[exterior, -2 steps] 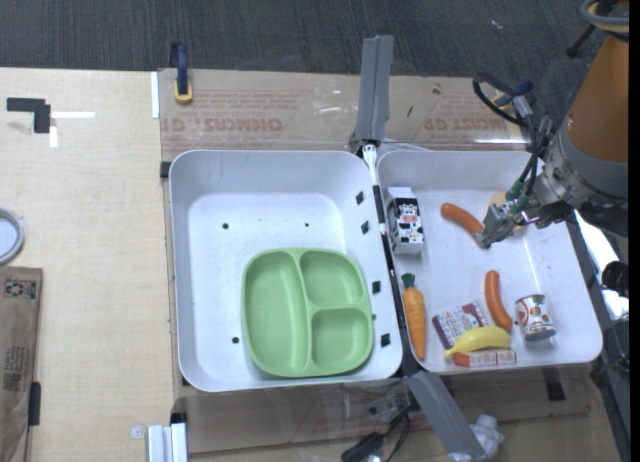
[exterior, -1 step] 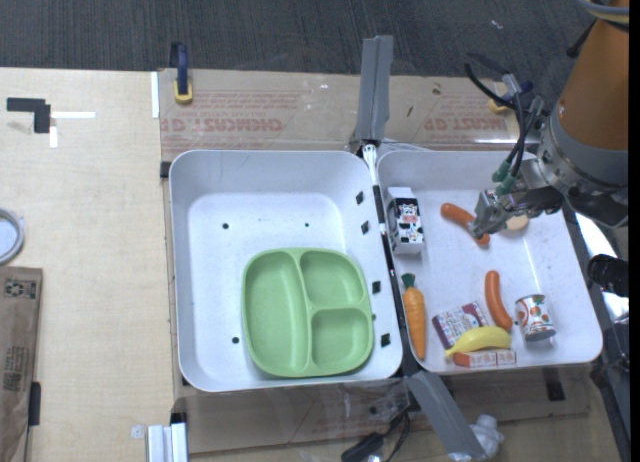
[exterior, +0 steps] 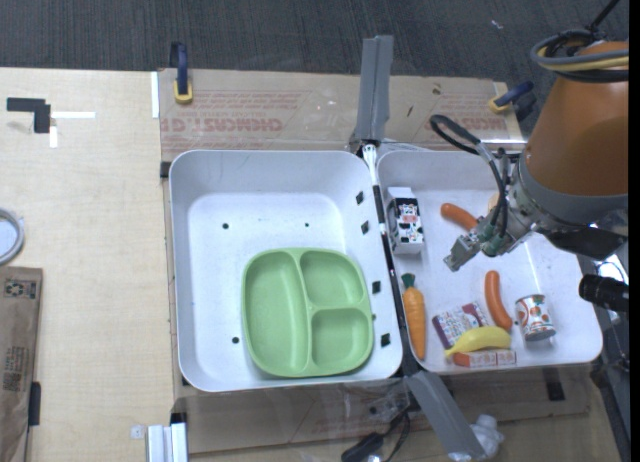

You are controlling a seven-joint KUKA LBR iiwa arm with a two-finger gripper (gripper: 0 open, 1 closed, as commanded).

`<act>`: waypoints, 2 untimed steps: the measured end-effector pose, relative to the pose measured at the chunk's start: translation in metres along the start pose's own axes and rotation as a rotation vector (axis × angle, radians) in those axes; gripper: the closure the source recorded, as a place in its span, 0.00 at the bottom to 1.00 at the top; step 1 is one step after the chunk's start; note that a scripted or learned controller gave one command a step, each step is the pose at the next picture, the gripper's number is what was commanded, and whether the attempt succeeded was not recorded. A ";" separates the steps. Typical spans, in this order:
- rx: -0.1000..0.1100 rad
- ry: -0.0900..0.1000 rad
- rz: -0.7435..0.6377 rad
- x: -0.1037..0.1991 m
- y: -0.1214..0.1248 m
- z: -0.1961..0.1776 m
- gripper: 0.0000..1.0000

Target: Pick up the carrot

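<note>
The carrot [exterior: 414, 316], orange with a small green top, lies lengthwise against the left wall of the right bin [exterior: 440, 178], near its front. My gripper [exterior: 462, 252] hangs over the middle of the same bin, up and to the right of the carrot and well apart from it. Nothing shows in the gripper. The orange band and grey wrist rise behind it at the right.
Around the gripper lie a white carton [exterior: 404, 220], two red sausages [exterior: 459, 215] [exterior: 492, 295], a small can [exterior: 535, 317], a banana [exterior: 478, 339] and a red box [exterior: 458, 323]. The left bin [exterior: 186, 200] holds a green divided plate [exterior: 308, 310].
</note>
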State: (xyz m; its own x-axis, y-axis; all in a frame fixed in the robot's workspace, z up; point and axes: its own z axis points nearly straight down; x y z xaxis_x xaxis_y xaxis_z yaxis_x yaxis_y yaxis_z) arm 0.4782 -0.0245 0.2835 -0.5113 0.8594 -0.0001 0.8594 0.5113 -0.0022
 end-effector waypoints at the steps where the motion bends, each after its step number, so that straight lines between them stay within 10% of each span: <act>1: 0.000 -0.001 0.134 0.059 0.035 -0.010 1.00; 2: 0.001 -0.001 0.456 0.030 0.033 -0.089 1.00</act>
